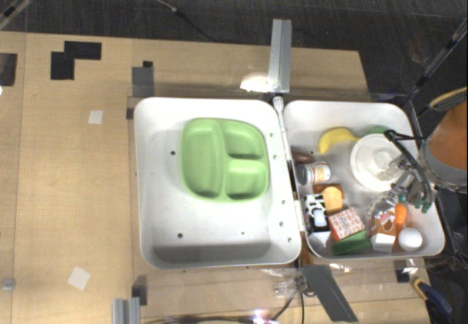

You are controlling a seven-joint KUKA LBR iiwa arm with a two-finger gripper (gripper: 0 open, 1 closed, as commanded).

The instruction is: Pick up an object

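Nearest the camera, along the bottom edge, a grey metal bracket [329, 299] sits just below the seam btwn the two bins, w/ thin cables beside it.

Left bin [157, 227]: shallow, white, holds one thing, a green divided tray [223, 159] w/ three compartments, lying a bit toward 12 o'clock of the bin's centre. Rest of the floor is bare white plastic.

Right bin [344, 112]: crowded. Yellow banana [335, 140] at approx 11 o'clock. White round lid or bowl [374, 160] near centre, toward 1 o'clock. Small tin can [313, 174] at 9 o'clock, against the left wall. Orange round fruit [333, 198] just below the can. Black-and-white item [316, 214] at 8 o'clock, by the wall. Red patterned box [346, 224] at 6–7 o'clock, w/ a green block [351, 244] touching it on the 6 o'clock side. White egg-like ball [410, 239] at 4–5 o'clock, a small white block [384, 243] beside it, and an orange-and-white carton [386, 221] just above that.

Arm comes in from 3 o'clock; orange band [447, 138] shows at the edge. Gripper [401, 191] hangs over the right bin's 3–4 o'clock zone, just above the carton and beside the white lid. Cables and linkage clutter it, so can't tell if it's parted or closed; nothing visibly gripped.

Wooden bench [66, 191] around the bins carries black tape marks at 10 o'clock.
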